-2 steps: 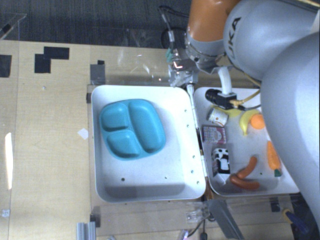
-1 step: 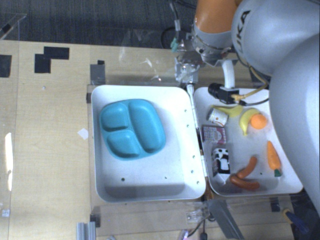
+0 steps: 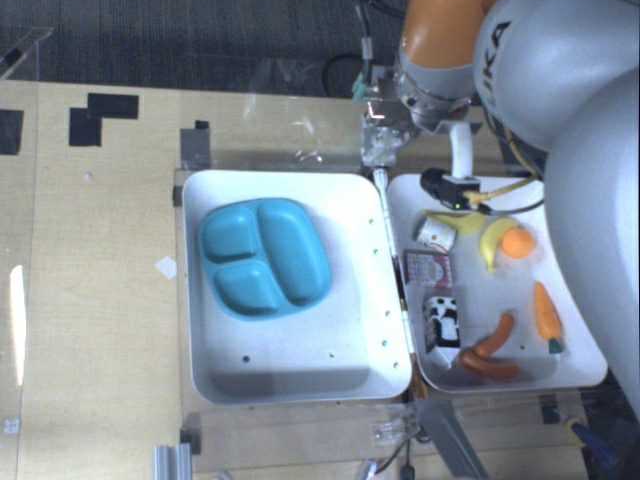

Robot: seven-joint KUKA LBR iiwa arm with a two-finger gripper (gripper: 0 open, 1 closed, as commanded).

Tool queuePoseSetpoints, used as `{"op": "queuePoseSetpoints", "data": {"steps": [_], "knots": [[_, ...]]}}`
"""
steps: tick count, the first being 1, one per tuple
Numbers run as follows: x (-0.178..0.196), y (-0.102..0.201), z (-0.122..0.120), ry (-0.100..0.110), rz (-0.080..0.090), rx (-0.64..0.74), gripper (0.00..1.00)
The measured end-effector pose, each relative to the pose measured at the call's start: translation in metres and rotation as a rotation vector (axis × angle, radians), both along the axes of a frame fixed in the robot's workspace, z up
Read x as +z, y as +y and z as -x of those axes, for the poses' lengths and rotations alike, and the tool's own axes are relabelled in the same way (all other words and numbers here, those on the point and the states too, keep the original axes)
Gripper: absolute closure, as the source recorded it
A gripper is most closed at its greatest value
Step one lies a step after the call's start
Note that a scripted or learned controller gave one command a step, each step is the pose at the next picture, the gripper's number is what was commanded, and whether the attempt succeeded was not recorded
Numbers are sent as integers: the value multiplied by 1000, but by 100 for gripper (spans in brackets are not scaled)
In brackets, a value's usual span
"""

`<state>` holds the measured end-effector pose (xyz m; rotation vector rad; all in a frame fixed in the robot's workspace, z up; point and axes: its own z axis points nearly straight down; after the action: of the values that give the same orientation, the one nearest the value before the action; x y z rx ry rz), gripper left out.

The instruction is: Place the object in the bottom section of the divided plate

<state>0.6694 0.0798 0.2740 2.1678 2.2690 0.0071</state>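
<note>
Grey robot arm [image 3: 590, 168] fills the view's right side, closest to the lens, with an orange band [image 3: 445, 13] at the top where it narrows to the wrist. Its claw [image 3: 381, 148] hangs at the far edge of the bench [image 3: 90, 268], over the seam where the two white bins meet. The claw is small and blurred by glints, so whether it is released or clenched cannot be told.

The blue divided plate [image 3: 265, 256] lies well apart from the claw, below it and toward the view's left, flat in the left bin [image 3: 300, 368]. It has two small sections on its left side and one large section on its right.

Below the claw and toward the view's right, the right bin [image 3: 510, 293] holds loose things. Nearest the claw is a white cup [image 3: 436, 232] on its side, then a banana [image 3: 491, 240] touching an orange fruit [image 3: 517, 243]. Further down from the claw are a dark red packet [image 3: 428, 267], a black-and-white carton [image 3: 443, 322], a carrot [image 3: 546, 313] and two sausages [image 3: 494, 335], farthest from the claw. Which of these is the object to be placed cannot be told.

The arm hides the right bin's outer rim and its far corner. Print on the packet and carton is too small to read.
</note>
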Motion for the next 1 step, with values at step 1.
{"op": "queuePoseSetpoints", "data": {"steps": [1], "knots": [[4, -22, 0, 0, 1, 23, 100]]}}
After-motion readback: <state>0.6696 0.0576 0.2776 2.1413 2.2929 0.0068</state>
